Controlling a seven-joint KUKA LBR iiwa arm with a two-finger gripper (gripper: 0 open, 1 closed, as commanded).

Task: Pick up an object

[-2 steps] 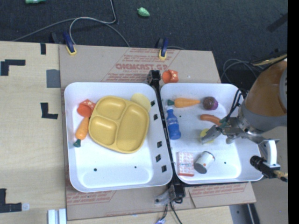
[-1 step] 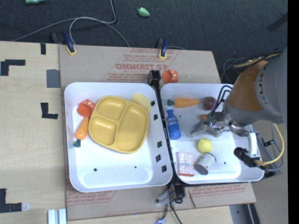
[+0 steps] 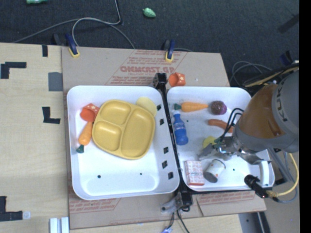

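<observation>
Lower right of frame: a glossy grey-and-white cylindrical can (image 3: 214, 170) lies tilted; the metal tool (image 3: 209, 151) just above it, fingers apart.

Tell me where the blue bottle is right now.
In the camera view, the blue bottle lies in the right bin, hard against the divider between the bins, just below the carrot and left of the gripper.

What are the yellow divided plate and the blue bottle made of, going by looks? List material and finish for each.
Yellow divided plate: probably moulded plastic, smooth and matte; uniform colour, rounded compartment ridges, no strong glare.
Blue bottle: likely plastic, slightly glossy; saturated even colour with a paler cap end. It is too small in the view to rule out other materials.
</observation>
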